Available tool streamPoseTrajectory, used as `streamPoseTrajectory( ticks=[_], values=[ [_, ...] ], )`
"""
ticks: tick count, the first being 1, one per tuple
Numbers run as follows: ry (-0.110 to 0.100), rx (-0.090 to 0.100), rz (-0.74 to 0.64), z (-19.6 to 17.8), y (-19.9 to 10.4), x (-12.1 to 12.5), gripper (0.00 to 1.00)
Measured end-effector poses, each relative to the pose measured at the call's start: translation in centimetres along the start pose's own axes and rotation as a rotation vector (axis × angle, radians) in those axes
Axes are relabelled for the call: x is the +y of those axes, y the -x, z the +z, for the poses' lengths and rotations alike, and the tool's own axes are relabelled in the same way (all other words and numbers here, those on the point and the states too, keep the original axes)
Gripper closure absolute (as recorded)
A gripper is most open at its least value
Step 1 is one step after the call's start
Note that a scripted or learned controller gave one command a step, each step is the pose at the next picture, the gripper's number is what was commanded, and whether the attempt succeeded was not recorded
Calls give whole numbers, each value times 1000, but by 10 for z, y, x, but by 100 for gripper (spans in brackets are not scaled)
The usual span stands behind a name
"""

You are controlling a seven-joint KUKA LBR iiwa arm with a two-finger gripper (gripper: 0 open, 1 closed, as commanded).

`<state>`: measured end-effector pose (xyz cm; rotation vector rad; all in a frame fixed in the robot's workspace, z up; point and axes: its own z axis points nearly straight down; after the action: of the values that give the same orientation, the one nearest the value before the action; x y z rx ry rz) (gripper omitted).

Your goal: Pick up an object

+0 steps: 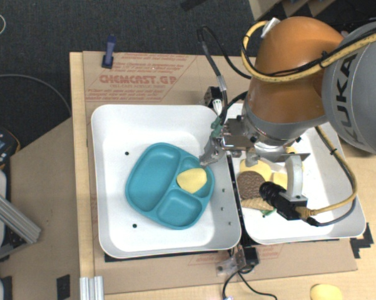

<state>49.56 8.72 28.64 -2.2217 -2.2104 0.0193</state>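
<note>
The arm [294, 86] hangs low over the right bin [344, 220].

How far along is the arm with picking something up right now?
Done: nothing looks lifted yet. The pale yellow piece lies in the teal divided plate in the left bin. In hand: the tool sits low at that bin's right edge, just above the plate. Left: closing on an object and raising it; several pieces lie in the right bin.
</note>
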Motion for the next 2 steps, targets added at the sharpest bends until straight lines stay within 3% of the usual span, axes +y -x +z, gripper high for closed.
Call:
streamPoseTrajectory(
  ticks=[1, 2],
  values=[
    [16, 4, -3, -18, -3, 2, 100],
    [30, 2, 5, -139, 93, -17, 100]
  ],
)
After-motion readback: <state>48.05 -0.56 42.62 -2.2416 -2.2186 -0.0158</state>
